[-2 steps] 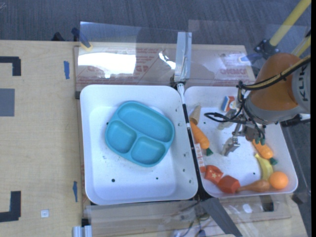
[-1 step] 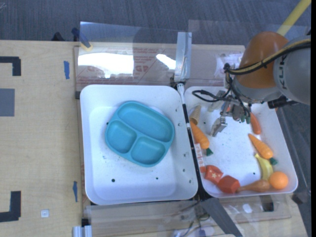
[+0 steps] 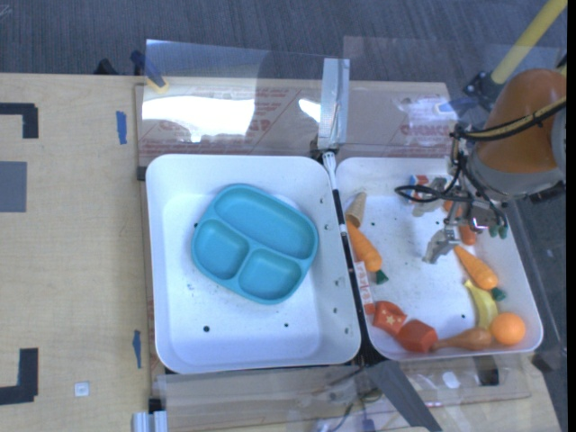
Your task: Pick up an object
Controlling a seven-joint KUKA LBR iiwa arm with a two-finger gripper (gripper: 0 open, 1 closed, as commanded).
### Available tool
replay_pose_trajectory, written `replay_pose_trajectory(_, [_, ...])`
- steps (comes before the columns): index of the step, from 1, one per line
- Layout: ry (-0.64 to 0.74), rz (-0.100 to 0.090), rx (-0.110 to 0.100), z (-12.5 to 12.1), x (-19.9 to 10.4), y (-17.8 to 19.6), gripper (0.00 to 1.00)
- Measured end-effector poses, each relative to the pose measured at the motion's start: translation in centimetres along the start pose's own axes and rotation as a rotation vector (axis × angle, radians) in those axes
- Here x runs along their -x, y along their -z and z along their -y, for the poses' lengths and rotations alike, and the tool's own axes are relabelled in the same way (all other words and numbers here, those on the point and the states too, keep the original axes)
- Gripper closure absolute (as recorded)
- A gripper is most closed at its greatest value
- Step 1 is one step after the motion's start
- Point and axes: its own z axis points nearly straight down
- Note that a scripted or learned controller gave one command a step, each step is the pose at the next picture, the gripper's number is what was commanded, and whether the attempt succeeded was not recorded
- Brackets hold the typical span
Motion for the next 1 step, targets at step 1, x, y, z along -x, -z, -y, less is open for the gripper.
replay_pose_trajectory(1, [-0.088, 0.005, 0.0, 4.01, -5.34, -1.57, 0.0])
